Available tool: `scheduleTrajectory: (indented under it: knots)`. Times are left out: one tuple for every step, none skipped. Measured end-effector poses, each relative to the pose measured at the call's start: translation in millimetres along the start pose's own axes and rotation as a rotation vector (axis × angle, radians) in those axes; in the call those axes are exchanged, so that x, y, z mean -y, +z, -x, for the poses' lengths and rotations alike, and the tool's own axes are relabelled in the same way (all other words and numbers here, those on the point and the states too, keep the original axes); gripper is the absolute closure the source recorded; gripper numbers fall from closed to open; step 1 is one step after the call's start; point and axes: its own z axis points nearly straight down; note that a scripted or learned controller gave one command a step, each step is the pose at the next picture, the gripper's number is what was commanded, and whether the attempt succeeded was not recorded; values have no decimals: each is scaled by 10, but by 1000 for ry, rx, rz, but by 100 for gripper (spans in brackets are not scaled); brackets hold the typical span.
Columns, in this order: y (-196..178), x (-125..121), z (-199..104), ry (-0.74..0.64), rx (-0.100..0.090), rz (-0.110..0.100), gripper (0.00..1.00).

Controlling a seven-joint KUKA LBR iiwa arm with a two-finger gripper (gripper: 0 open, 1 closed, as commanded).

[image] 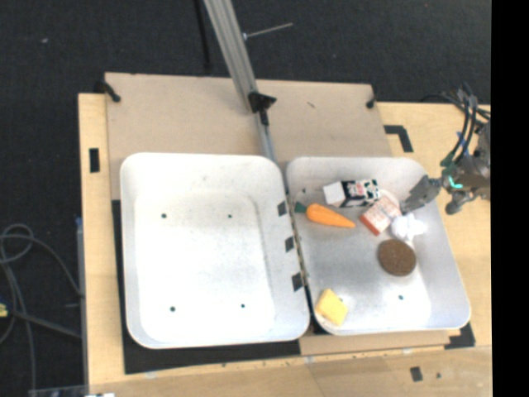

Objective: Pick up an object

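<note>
Colours on pale tan worktop (207, 110)

White bins (207, 246); orange carrot (331, 216); yellow block (332, 307); brown disc (397, 257); red-and-white packet (379, 216); black-and-white box (353, 191); dark grey tool (436, 193), teal mark.

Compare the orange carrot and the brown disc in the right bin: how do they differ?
The carrot is orange, long and tapered; the brown disc is dark and round. The carrot lies near the divider on the bin's left side; the disc sits further right, below the white item. Both rest in the right bin, not in the hand.
</note>
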Motion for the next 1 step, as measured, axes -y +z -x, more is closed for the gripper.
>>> scheduleTrajectory:
  knots:
    - [420,25,-9,3,2,-4,0]
